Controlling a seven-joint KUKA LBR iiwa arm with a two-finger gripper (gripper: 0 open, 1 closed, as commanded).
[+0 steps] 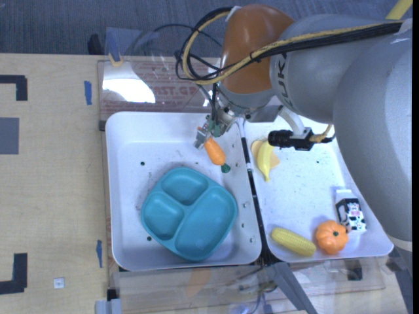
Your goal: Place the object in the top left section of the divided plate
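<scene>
Arm [340, 64] looms over the right bin [366, 241]. Gripper [208, 136] pinches the carrot [215, 152] (jaws closed on its top) above the left bin [124, 175], just beyond the divided plate [190, 211]'s far rim.

The grey arm [340, 57] reaches in from the right, its end effector [208, 135] pointing down and left

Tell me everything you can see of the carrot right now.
The carrot is a small orange toy, plastic by its look, with a dark green stub at its lower right end. It lies slanted in the left bin, just above the blue plate, apart from it. The end effector is at its upper end.
</scene>
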